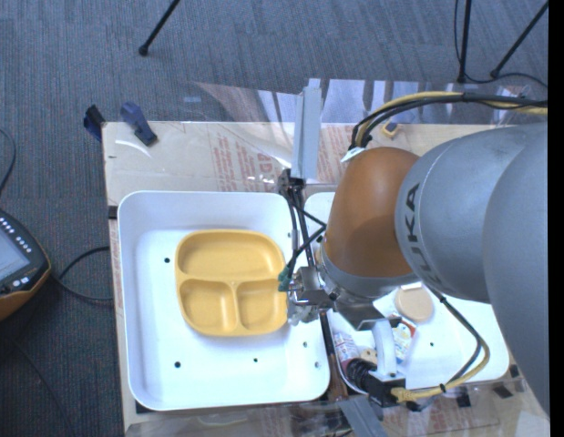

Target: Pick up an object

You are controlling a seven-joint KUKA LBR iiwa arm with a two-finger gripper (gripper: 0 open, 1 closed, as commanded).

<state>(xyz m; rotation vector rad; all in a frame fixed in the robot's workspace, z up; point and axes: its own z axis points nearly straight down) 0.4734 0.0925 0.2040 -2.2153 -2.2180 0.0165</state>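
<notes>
Jaws are hanging beneath the wrist at the centre of the frame, hidden in a dark clutter of brackets and cables, so I cannot tell whether they are spread or pressed together; nothing is showing between them. That dark cluster is sitting right at the right-hand rim of the yellow plate (229, 280), though whether it is touching the rim I cannot tell. The plate is lying flat in the left bin (145, 244), centre-left of the frame: a smooth, matte plastic piece, roughly square with rounded corners, divided by low ridges into one wide compartment at the top and two smaller ones below. The bin around it is showing glossy white, shallow walls with rounded corners and a few small dark dots on its floor. The arm (473, 217) is filling the right of the frame as a broad, smooth grey cylinder, with its rounded orange band (368, 212) bulging like a dome above the wrist and thin yellow cables (427, 103) arching over it. Below the arm, the right bin (473, 358) is holding a flat, round tan disc (415, 305), and just below and to the left of that, a small white bottle-like shape (384, 340) lying among small packets too blurred to identify. Both bins are resting on a pale, board-like tabletop (199, 153) with faint red printing, where a blue clamp (136, 123) is gripping the upper-left edge. A handheld screen unit (10, 262) is lying on the ribbed grey carpet (263, 35) at the far left.
</notes>
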